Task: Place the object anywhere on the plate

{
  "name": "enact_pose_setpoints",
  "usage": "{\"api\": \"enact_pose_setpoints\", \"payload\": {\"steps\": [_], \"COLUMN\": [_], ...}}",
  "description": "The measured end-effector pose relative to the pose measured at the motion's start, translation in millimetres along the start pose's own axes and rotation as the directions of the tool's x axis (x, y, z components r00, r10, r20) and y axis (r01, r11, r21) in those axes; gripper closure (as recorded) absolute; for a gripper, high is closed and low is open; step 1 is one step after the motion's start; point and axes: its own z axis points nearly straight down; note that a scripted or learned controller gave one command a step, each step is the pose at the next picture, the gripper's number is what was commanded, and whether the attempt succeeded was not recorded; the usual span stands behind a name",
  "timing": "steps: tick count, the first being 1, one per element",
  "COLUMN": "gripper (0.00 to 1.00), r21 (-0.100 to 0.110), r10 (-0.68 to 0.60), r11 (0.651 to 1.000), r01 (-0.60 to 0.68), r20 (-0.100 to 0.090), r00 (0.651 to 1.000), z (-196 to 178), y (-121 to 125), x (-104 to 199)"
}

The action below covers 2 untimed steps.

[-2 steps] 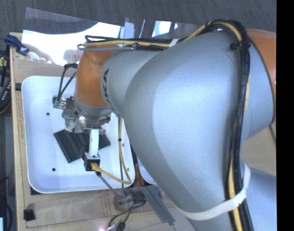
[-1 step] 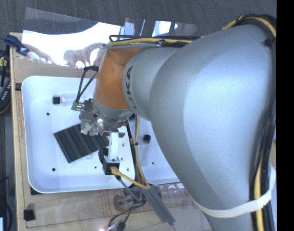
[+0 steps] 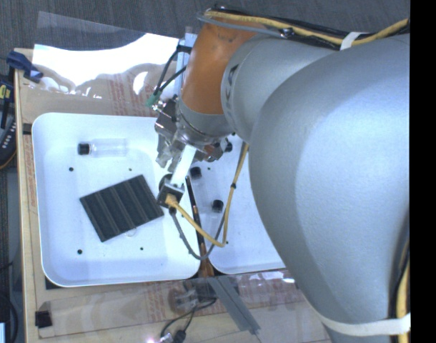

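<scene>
We start with the grey arm (image 3: 332, 156), which reaches in from the right and covers most of that side of the view. Its orange band (image 3: 207, 70) sits above the wrist near the top centre. The wrist points down and to the left, over the seam where the two bins meet.

Beneath everything is the desk (image 3: 96, 309), a pale board that shows along the near edge and at the far left. On it, the left bin (image 3: 46, 213) is in full sight, white and shallow with rounded corners. The arm hides most of the right bin (image 3: 246, 256), leaving a strip along its near left side.

The plate (image 3: 123, 207) is a dark ribbed rectangle lying flat in the left bin, toward the near middle and turned at a slant to the bin's walls.

The object, a clear vial (image 3: 107, 147), lies on its side on the floor of the left bin, in the far part. Its black cap (image 3: 83, 148) points left. It is apart from the plate and does not touch it.

A small black thing (image 3: 216, 206) sits in the visible strip of the right bin, close to the seam.

The jaws hang at the left bin's right edge, just beyond the plate's far right corner and to the right of the vial. From this angle we cannot tell whether they are open or closed, or whether they hold anything.
</scene>
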Motion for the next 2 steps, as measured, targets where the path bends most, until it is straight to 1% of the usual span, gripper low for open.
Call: {"api": "enact_pose_setpoints", "payload": {"steps": [1, 2], "gripper": [1.00, 1.00], "r21": [0.003, 0.000], "r10": [-0.293, -0.277], "r11": [0.956, 0.961], "r01": [0.293, 0.277], "r20": [0.001, 0.001], "r00": [0.956, 0.961], "z": [47.8, 22.9], "y": [-60.5, -144.4], "x": [-63.6, 47.2]}}
